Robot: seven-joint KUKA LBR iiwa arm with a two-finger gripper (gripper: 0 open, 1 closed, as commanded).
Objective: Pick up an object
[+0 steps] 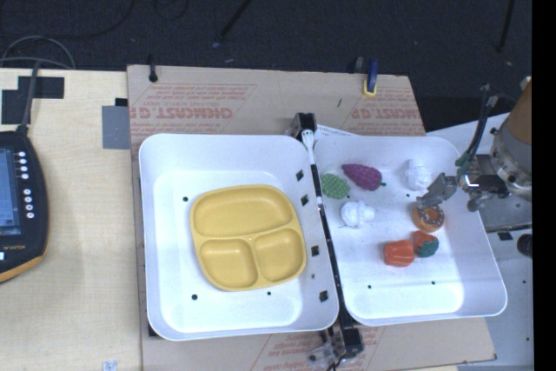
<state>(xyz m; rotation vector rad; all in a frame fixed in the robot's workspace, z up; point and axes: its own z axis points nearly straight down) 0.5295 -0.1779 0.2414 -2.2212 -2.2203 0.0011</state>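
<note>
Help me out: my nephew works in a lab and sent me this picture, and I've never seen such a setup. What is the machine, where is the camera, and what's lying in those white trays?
One camera, fixed above the bench, looks down at a slant. The machine is a robot arm reaching in from the right; its claw hangs over the right bin, just above a round brown-orange piece. I can't tell whether it grips anything. That bin also has small toys: a purple one, a green one, two white ones, and an orange-red one touching a small green-and-orange one. The left bin has a yellow divided plate. A handheld controller lies at the far left.
</note>
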